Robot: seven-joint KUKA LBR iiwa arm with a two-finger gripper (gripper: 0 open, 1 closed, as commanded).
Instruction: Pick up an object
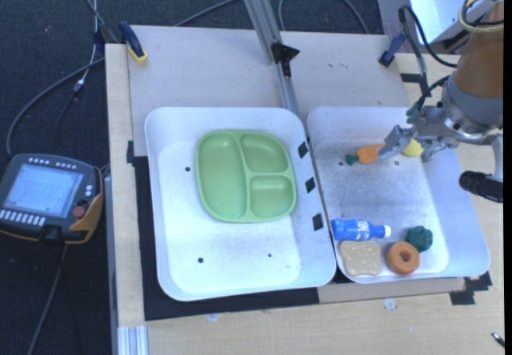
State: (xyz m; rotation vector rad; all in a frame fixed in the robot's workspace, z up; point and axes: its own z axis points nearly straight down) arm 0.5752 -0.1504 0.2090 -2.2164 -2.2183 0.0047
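Observation:
My gripper [413, 144] hangs over the far part of the right bin [448, 201], below the arm's orange band. Its two fingers stand spread apart, so it is open. A small yellow object [413, 149] shows in the gap between them, narrower than the gap and not clamped. Just left of the left finger lies an orange carrot toy [365, 155] with a green top. Along the bin's near edge are a blue bottle [360, 229], a slice of toast [360, 257], an orange donut [402, 257] and a dark green broccoli-like piece [419, 237].
The left bin [176, 209] holds a green divided plate [246, 175]. A metal pole [264, 9] rises from between the bins at the back. A teach pendant [48, 197] lies off the bench to the left.

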